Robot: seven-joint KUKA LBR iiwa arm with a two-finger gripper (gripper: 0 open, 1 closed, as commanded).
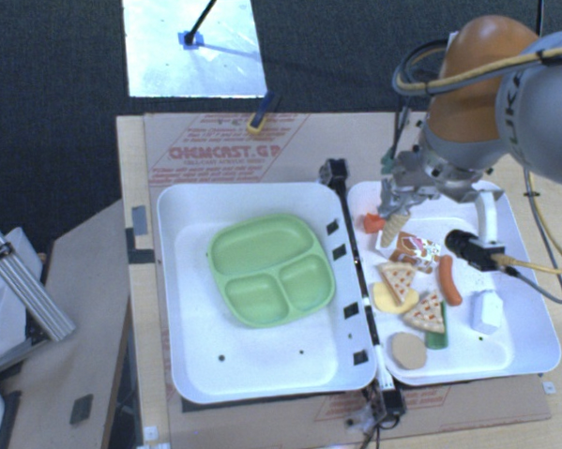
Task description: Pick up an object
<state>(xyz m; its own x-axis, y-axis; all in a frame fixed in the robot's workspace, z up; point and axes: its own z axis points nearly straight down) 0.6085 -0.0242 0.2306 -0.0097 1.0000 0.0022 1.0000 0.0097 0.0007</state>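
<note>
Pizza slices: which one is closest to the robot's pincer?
The upper pizza slice, lying on the yellow round piece, is closest to the pincer. The other pizza slice sits lower in the right bin, beside the tan cookie.

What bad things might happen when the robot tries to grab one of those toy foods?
1. The gripper sits low over the top left corner of the right bin, right by the ice cream cone and a small orange piece. It might nudge one aside instead of catching it.
2. The pizza slices, the yellow disc and the sausage lie crowded together, so a grab there could pinch two things or slip.
</note>
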